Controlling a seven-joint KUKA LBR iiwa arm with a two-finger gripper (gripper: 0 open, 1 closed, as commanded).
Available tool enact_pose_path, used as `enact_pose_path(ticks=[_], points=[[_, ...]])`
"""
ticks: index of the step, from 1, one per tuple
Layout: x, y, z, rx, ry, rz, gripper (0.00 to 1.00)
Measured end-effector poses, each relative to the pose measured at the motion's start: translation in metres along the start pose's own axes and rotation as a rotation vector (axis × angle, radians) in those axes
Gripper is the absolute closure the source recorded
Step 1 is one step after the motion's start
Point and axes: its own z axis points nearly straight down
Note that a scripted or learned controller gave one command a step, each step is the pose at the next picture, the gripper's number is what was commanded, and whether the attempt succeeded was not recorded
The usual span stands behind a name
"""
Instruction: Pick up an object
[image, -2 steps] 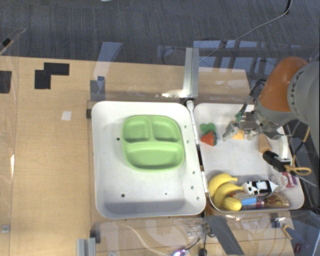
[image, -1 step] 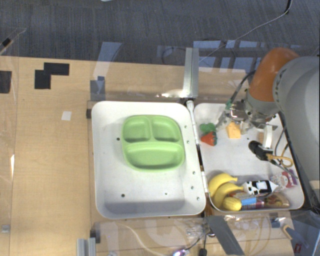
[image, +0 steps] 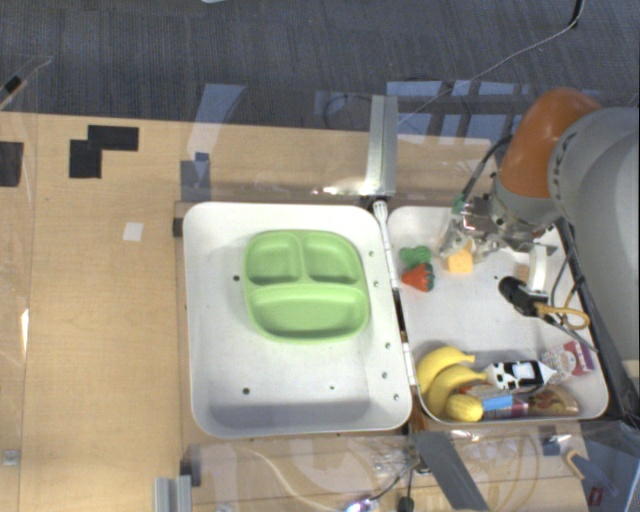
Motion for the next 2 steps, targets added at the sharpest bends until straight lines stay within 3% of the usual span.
enact_pose_path(ticks=[1,2], points=[[0.054,-0.008,-0.132,0.012,0.0,-0.099,1.0],[0.078,-0.006,-0.143,0.013,0.001,-0.286,1.0]])
